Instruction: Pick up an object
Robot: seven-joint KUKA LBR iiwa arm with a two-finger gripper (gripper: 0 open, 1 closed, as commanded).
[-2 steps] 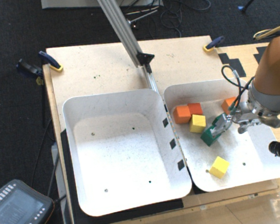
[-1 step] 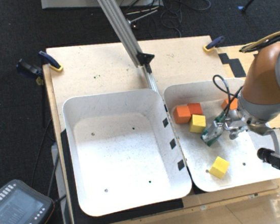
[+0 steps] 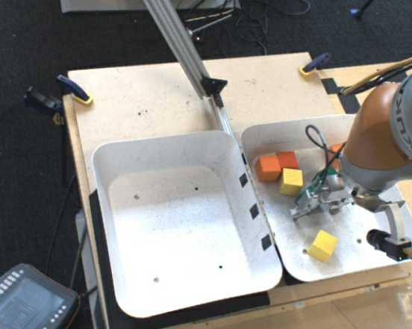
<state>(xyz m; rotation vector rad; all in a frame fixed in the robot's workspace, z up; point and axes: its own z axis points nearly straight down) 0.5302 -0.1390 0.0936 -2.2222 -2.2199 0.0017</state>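
Nearest you, a yellow cube (image 3: 323, 245) lies loose on the floor of the right bin (image 3: 294, 265), apart from the rest. It looks light, rigid and flat-sided, so you should pinch it across two opposite faces. Just beyond, the gripper (image 3: 307, 204) hovers low (whether clenched or released, I cannot tell). Farther back, a second yellow cube (image 3: 292, 181) touches two orange blocks (image 3: 277, 165).

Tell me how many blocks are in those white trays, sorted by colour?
Orange blocks: 2, side by side and in the right bin
Yellow blocks: 2, one just below the orange pair, one nearer the front edge
Total: 4 that I can see clearly. A further bit of orange peeks out beside the arm; I cannot tell what it is.
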